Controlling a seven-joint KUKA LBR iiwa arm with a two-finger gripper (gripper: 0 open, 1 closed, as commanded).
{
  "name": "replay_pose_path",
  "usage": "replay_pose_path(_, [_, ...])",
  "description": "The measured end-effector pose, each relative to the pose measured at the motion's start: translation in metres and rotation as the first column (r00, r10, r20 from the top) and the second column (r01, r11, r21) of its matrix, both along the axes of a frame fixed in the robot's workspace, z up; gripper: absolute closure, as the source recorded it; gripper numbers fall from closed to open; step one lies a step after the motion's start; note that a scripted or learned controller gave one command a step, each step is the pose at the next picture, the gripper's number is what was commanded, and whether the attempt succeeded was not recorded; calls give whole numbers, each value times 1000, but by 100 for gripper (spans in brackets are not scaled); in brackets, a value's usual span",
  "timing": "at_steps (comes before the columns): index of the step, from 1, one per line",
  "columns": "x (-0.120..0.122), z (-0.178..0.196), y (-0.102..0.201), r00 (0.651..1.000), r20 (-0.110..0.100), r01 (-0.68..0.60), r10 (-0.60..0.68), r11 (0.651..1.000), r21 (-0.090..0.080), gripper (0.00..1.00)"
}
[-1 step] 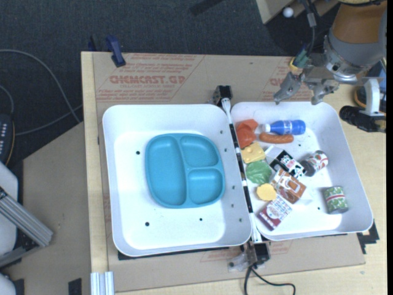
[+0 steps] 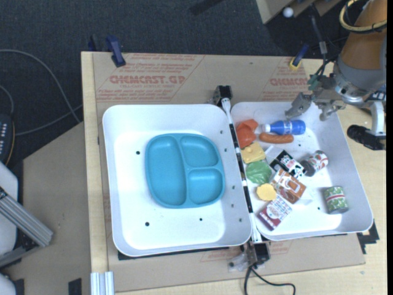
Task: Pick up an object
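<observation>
While a small blue plastic bottle with a white cap (image 2: 284, 128) lies on its side near the back of the right white bin (image 2: 356, 183), the jaws (image 2: 313, 106) are seen spread wide just above and right of it, holding nothing. An orange-red sausage-shaped toy (image 2: 276, 138) lies against the bottle's near side. A light-blue divided plate (image 2: 184, 169) rests in the left white bin (image 2: 123, 165).
</observation>
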State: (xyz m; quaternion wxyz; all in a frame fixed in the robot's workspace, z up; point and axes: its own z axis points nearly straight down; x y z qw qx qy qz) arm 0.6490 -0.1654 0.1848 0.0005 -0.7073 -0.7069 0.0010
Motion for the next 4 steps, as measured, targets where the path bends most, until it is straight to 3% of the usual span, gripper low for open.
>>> replay_pose_path(1, [-14,-101,41,1000,1,-2,2,1000,1,0])
replay_pose_path(3, [-107,-99,71,1000,5,1,-1,1000,0,0])
replay_pose_path(4, [-4,-98,32,1000,1,0,0,1000,1,0])
